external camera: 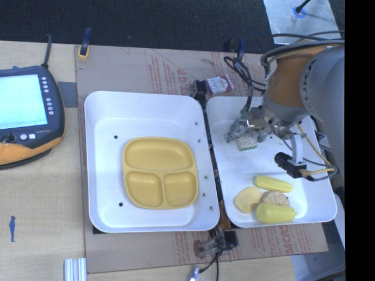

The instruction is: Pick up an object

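Arm is parked over the far end of the right bin, jaws down by a small greenish item.

The small greenish item (246, 143) sits on the floor of the right bin (225, 113) near its far-left part, right under the jaws of the gripper (249, 130), and honestly you can't tell if the jaws are open or closed or actually gripping it. Toward the near end of the same bin there's a corn cob (273, 184), a pale yellow round piece (246, 199), a tan cookie-looking disc (275, 198) and a yellow cylinder (275, 213), all bunched together. The left bin (99, 157) holds a yellow divided plate (160, 172). On the tabletop (35, 215) off to the left sits a teach pendant (26, 113).
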Controlling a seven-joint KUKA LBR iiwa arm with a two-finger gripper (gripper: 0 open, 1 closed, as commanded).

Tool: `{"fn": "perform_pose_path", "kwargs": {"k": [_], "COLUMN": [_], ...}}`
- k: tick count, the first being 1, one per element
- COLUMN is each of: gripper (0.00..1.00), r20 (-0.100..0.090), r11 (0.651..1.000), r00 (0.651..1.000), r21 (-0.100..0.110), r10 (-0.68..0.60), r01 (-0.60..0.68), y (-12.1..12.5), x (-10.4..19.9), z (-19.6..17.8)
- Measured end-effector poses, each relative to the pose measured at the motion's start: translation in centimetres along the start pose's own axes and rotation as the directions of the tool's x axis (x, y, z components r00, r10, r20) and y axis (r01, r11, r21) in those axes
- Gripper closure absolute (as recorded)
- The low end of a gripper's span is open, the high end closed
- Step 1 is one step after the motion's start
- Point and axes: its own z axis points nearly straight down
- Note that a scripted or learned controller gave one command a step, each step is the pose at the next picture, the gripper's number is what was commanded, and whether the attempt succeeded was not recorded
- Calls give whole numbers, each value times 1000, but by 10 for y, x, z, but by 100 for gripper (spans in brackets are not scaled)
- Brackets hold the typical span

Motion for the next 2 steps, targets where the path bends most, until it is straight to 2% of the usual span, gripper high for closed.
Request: {"fn": "perform_pose_path", "kwargs": {"k": [1, 2], "gripper": [100, 100], "r20": [0, -2], "r11": [1000, 1000], "r00": [1000, 1000], "r21": [2, -2], "r10": [-1, 0], "r01": [1, 0], "y": [0, 0], "x": [-1, 75], "z": [-10, -101]}}
